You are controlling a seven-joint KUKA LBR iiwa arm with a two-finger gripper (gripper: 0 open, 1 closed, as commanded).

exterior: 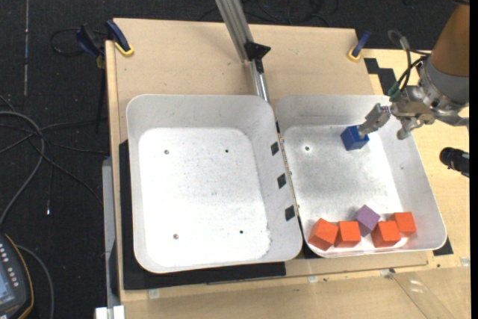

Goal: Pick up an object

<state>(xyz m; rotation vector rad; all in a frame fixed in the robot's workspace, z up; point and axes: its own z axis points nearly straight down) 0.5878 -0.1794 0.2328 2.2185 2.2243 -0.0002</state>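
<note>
Where the grey arm with its orange band (452,48) reaches in from the right of the camera view, its two-finger gripper (388,123) hangs over the upper right part of the right-hand shallow white plastic bin (418,168). The fingers stand apart: one long grey finger (371,119) slants down to the left and its tip touches, or lies just over, the top edge of the small blue cube (354,138); the other finger (407,127) is well to the right of the cube. The cube is not between the fingers. It rests on the bin floor, in the upper half, apart from the walls.

Along the near wall of the same bin lies a row of blocks, close together: an orange block (323,233) at the left, a second orange block (348,233) just beside it, a small purple block (367,217) set slightly behind the row, a third orange block (386,233), and a fourth orange block (404,223) at the right end. All are well apart from the blue cube and the gripper.

The left-hand shallow white plastic bin (149,160) adjoins the right one. Both sit on the light wooden table (187,60). A slanted grey metal rail (224,0) runs down from the top of the view to the seam between the bins. Blue and yellow clamps (118,37) grip the table's far corners.
</note>
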